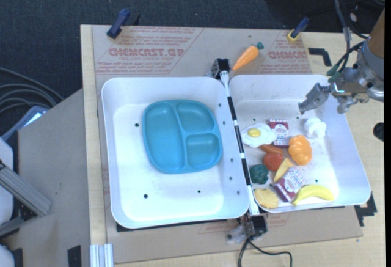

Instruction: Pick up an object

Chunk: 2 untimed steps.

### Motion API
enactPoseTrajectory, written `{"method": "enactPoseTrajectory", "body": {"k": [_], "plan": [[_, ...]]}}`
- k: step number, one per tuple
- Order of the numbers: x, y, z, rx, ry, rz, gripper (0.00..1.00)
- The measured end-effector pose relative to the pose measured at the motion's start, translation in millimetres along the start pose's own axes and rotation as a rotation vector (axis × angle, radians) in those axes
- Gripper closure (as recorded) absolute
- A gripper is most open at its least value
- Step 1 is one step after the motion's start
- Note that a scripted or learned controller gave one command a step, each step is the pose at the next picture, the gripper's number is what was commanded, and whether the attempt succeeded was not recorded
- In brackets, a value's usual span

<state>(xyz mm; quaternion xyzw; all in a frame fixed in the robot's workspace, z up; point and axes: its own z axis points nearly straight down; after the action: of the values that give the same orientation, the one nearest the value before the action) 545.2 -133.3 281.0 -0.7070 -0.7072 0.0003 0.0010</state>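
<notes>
Arm point(372, 64) cut off at right edge

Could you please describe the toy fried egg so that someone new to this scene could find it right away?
Look in the right-hand white bin, at the pile of toy food along its left side. The fried egg lies at the top of that pile, beside the small red carton. It alone is flat and white with a round yellow yolk.

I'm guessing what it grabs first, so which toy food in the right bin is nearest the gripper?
The small white piece, lying just below the gripper. The fried egg, orange fruit and banana lie farther off.
</notes>
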Motion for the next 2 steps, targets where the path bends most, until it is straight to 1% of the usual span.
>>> {"method": "enactPoseTrajectory", "body": {"k": [1,2], "plan": [[14.7,5.9,173.9,0.001,0.000,0.001,0.00],[37.8,78.5,190.2,-0.017,-0.004,-0.002,0.00]]}}
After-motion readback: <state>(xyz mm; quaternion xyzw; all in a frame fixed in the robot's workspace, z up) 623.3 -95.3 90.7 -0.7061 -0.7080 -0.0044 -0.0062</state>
